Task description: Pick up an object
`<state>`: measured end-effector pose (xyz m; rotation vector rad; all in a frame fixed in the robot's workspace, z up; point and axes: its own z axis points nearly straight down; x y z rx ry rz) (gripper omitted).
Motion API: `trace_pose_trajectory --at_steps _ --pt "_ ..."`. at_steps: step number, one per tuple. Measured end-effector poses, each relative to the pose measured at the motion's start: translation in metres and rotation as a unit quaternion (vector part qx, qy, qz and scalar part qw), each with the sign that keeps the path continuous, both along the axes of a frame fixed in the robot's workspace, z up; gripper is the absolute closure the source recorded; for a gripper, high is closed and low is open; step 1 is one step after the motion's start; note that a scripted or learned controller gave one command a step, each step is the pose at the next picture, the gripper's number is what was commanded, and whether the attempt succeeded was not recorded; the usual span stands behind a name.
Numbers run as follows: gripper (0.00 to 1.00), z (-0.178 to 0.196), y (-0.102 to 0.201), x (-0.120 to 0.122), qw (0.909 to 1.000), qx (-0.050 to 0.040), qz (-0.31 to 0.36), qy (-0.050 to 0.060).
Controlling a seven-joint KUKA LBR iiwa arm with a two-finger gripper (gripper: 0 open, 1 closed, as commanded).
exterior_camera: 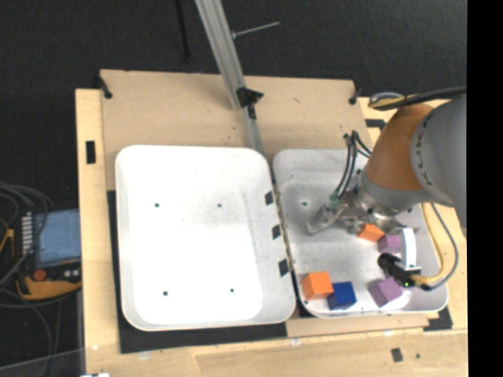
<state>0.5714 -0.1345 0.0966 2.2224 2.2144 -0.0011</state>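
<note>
The grey arm with its orange band [393, 151] reaches in from the right over the right bin [302, 175]. Its gripper [321, 222] hangs low over the bin's bare middle floor, left of the objects. A small orange piece [371, 232] and a purple piece [390, 243] lie just right of the gripper, partly under the wrist. Along the bin's front edge sit an orange cube [317, 284], a blue cube [342, 295] and a purple block [386, 290]. No object shows in the gripper.
The left bin [192, 234] lies beside the right one, with small clips on the shared rim. A slanted metal rail [224, 45] stands behind the bins. Cables trail from the wrist [428, 277] over the right bin's right side.
</note>
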Motion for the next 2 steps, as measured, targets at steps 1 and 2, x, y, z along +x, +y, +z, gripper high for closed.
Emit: trace_pose_trajectory --at_steps 1,2 --pt "1.0 0.013 0.0 0.001 1.0 0.0015 -0.004 -0.002" --pt "1.0 0.077 0.0 0.004 1.0 0.0011 0.003 -0.002"
